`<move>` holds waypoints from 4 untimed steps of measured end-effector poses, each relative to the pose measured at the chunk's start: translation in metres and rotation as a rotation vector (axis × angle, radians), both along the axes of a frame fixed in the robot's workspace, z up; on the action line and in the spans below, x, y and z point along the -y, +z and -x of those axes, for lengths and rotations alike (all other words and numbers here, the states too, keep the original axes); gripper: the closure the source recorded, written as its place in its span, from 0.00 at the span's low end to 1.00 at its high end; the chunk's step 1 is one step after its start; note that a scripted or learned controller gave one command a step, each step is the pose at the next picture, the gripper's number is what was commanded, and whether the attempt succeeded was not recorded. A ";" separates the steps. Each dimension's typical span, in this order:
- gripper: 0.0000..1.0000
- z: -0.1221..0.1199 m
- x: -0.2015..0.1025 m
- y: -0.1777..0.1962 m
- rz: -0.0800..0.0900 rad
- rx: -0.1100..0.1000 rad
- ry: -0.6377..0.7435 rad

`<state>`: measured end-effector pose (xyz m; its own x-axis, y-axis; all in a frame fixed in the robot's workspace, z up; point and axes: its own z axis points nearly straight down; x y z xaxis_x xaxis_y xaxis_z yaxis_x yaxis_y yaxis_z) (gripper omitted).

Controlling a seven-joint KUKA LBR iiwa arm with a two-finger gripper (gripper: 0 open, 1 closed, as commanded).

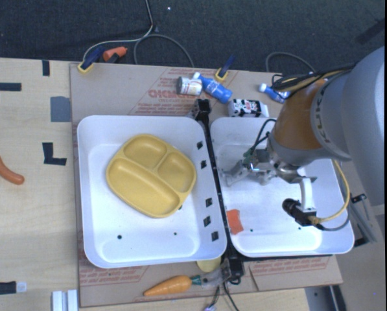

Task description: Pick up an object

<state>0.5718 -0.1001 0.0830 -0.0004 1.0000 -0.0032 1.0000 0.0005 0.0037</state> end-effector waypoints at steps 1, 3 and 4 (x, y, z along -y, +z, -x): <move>0.00 -0.079 -0.045 0.108 -0.003 0.010 0.008; 0.00 -0.069 -0.004 0.101 -0.001 -0.003 -0.003; 0.00 -0.028 -0.006 -0.002 0.000 -0.001 -0.001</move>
